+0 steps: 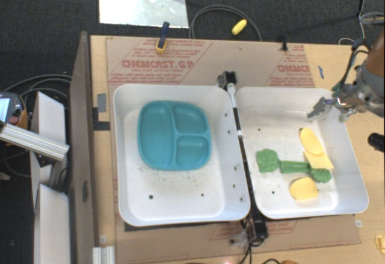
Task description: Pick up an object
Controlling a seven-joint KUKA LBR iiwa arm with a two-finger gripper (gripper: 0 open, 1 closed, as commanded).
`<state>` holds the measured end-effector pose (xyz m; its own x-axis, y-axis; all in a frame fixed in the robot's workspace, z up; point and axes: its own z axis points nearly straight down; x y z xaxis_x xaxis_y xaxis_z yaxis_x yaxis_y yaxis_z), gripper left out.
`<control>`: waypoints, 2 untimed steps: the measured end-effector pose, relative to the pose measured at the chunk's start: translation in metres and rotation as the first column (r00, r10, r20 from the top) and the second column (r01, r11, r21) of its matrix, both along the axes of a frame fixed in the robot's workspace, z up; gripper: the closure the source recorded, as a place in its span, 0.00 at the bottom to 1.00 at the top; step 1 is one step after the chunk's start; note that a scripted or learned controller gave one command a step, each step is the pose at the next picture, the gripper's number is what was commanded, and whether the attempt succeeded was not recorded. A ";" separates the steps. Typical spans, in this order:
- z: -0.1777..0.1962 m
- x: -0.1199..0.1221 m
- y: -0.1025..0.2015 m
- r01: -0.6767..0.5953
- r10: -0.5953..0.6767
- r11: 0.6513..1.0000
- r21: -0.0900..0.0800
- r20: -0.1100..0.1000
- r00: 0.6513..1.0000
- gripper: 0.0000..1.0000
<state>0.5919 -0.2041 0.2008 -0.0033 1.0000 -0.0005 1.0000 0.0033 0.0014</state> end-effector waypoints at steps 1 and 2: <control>-0.102 -0.055 -0.002 0.004 -0.004 1.000 0.004 -0.011 1.000 0.00; -0.113 -0.103 0.024 0.005 -0.004 1.000 -0.006 0.014 1.000 0.00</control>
